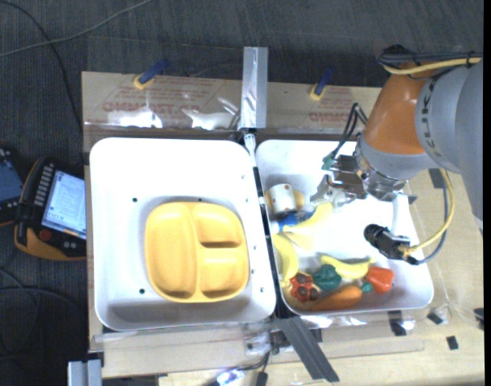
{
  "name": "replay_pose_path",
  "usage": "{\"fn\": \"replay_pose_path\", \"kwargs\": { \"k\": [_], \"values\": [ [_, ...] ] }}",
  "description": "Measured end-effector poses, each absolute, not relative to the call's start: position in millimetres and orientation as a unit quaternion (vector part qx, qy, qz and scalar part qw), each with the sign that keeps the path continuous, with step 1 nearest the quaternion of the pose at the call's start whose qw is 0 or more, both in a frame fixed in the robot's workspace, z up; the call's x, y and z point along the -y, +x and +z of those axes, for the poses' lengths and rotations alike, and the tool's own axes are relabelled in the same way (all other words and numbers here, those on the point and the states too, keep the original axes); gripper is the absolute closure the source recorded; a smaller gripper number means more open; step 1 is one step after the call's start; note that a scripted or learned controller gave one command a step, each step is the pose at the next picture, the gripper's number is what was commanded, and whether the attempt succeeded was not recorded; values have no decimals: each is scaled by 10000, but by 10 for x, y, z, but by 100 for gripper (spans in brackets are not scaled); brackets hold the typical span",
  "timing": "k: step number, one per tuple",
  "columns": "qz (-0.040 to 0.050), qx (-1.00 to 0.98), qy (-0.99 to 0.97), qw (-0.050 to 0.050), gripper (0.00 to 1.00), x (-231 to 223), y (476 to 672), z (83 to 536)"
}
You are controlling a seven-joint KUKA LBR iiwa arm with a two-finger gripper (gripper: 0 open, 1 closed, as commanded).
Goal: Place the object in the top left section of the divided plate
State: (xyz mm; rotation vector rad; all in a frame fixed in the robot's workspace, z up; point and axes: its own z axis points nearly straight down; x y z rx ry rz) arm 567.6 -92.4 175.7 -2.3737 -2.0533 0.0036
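A yellow divided plate (197, 250) lies in the left white bin (117, 175), with one long section on its left and two smaller sections on its right. My gripper (332, 190) hangs over the upper middle of the right bin (418, 296), just above and to the right of a pale yellow curved piece (312, 216). Whether anything is held cannot be made out. A small cream cylinder (279, 195) with a blue piece (290, 213) beside it lies to the gripper's left.
Toy food is heaped at the right bin's front: a yellow banana (286, 253), a second yellow piece (348, 266), a green item (327, 278), a red-orange pepper (380, 278) and a carrot (339, 297). A metal divider (254, 95) separates the bins. A handheld pendant (52, 211) lies off the bench at left.
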Motion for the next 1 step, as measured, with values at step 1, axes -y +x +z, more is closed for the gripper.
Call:
{"fn": "replay_pose_path", "kwargs": {
  "k": [1],
  "values": [
    [19,6829,-7305,16,100,460,5251,1824]
  ]
}}
